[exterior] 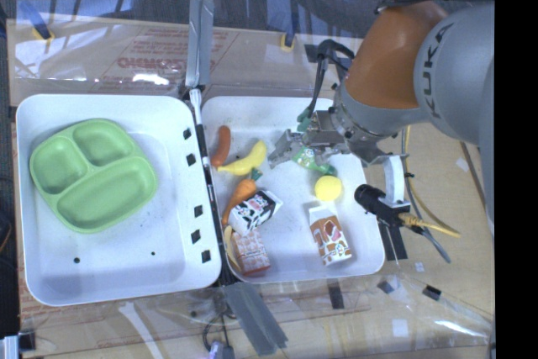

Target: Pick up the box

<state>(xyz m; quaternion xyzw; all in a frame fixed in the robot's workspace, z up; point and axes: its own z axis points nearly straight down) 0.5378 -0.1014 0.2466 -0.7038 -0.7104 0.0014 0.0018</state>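
**Even overhead light, soft focus**

Bright, diffuse light falls from above. The white bins [109, 282] look slightly washed out, shadows stay faint and short, glare streaks the clear plastic sheeting [126, 63], and small details appear mildly blurred throughout.

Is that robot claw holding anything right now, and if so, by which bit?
It cannot be told. The gripper sits low in the right bin, near the banana and the yellow ball, with something green under it, but no clear hold shows.

You are viewing: green three-compartment plastic plate [92, 172] lying in left white bin [50, 286]; right white bin [277, 107] holding yellow banana [244, 161], yellow ball [329, 187], orange-and-white carton box [329, 236] nearest you.
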